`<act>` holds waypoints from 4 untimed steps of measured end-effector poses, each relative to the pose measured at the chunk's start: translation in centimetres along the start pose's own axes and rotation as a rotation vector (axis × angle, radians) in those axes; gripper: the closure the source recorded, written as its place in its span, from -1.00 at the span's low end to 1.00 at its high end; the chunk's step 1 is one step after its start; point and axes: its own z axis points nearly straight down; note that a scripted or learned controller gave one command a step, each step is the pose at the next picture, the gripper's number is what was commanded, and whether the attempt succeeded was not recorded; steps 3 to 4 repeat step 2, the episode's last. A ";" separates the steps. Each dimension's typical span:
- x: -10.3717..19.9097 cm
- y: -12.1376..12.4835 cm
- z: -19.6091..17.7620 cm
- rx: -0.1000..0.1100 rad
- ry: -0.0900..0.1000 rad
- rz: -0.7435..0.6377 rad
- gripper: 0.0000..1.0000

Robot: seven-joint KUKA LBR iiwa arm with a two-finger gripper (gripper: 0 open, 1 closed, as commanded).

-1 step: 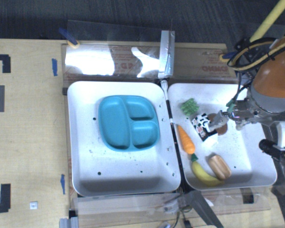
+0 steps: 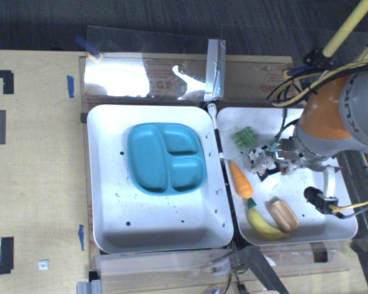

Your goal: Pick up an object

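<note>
In the right bin [image 2: 349, 225], the carrot [image 2: 241, 179] lies along the left wall, with the banana [image 2: 262, 223] and a tan oval piece [image 2: 283, 215] crowding the near edge beside it. A green piece [image 2: 245, 138] sits toward the far-left corner. The arm [image 2: 331, 118] covers the far-right part. The left bin [image 2: 104, 182] has bare floor around the blue divided tray [image 2: 166, 157] at its middle, widest along the near edge.

blue divided tray [image 2: 167, 157], left white bin [image 2: 104, 213]
</note>
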 end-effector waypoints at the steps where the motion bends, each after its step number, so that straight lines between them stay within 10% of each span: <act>1: -0.2 0.1 -1.1 -0.004 0.000 0.005 1.00; 2: 4.7 0.1 -8.9 0.002 0.001 0.154 1.00; 4: 4.7 0.1 -8.9 0.002 0.001 0.154 1.00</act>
